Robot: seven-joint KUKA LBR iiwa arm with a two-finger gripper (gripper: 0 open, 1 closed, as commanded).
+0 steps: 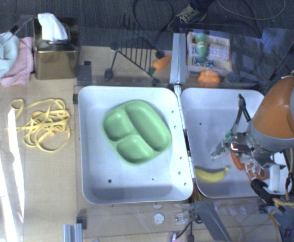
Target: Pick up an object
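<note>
Yellow rope [42, 123] lies on the bench, far left. Green plate [137, 131] sits in the left bin [91, 185]. In the right bin [207, 105], near its front edge, a banana [211, 174] lies flat, long way left-to-right, stem end pointing right & up a bit. Gripper [231, 146] hangs just above-right of it; can't tell if it's apart or together.

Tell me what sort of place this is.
Probably a robotics lab bench: a robot arm reaches over two white bins holding test items like a green plate and a banana, with loose cables on the floor behind.
</note>
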